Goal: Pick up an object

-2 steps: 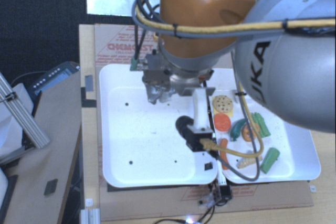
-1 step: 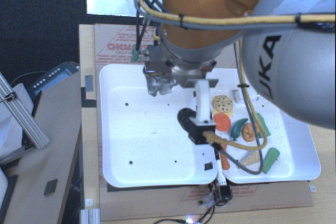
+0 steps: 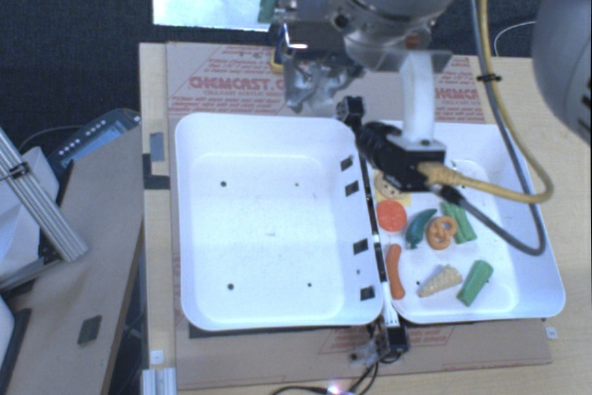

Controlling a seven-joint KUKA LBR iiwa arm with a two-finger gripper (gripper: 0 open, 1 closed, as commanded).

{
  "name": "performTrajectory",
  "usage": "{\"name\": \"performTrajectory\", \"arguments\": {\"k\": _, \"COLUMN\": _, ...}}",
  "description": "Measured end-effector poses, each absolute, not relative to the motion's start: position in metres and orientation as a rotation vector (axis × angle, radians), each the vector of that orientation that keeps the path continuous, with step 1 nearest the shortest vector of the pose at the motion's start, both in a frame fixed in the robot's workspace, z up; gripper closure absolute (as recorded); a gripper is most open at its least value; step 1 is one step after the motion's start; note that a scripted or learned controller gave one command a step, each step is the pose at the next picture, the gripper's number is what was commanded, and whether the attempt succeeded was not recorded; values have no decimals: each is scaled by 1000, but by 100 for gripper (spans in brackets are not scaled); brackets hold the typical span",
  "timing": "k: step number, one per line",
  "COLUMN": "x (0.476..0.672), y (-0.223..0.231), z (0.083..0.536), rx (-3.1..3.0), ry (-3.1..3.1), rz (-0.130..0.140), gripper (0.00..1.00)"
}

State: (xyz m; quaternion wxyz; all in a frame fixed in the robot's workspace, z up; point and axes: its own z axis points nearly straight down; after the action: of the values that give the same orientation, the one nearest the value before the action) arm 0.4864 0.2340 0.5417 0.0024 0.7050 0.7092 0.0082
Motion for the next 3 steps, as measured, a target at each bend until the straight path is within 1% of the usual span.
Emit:
{"name": "performTrajectory", "arguments": {"k": 1, "x": 485, "y": 234, "z": 359, "rx": 2224, "ry": 2225, "rz": -18, "gripper": 100}}
{"name": "performTrajectory", "arguments": {"k": 2, "x": 487, "y": 234, "z": 378, "rx": 2216, "ry": 2226, "rz": 4, "gripper": 100}}
{"name": "performTrajectory", "arguments": {"k": 3, "x": 487, "y": 194, "z": 318, "rx": 2225, "ry": 2219, "rz": -6, "gripper": 100}}
